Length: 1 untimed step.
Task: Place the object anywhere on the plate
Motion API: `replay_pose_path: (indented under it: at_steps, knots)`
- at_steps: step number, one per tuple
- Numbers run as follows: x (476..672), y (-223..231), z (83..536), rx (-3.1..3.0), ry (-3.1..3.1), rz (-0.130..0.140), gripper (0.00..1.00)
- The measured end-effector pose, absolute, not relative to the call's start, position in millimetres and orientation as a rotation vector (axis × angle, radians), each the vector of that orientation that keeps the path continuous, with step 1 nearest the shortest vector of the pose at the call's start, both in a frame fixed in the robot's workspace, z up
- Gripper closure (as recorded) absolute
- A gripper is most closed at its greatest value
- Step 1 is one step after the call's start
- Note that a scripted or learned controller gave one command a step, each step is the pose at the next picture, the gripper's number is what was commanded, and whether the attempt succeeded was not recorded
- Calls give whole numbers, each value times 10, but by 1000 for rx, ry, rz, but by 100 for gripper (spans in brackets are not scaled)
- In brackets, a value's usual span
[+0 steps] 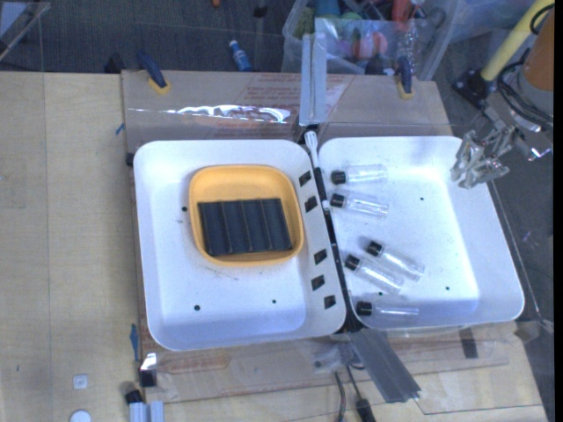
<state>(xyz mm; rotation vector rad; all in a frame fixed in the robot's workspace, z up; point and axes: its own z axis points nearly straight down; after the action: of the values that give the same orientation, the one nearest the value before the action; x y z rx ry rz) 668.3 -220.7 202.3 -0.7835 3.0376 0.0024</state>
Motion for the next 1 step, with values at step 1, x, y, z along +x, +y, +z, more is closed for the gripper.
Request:
replay_pose_path:
  at_steps: [1]
  knots:
    - [6693,-2001,2331,-1232,2878,-3,100]
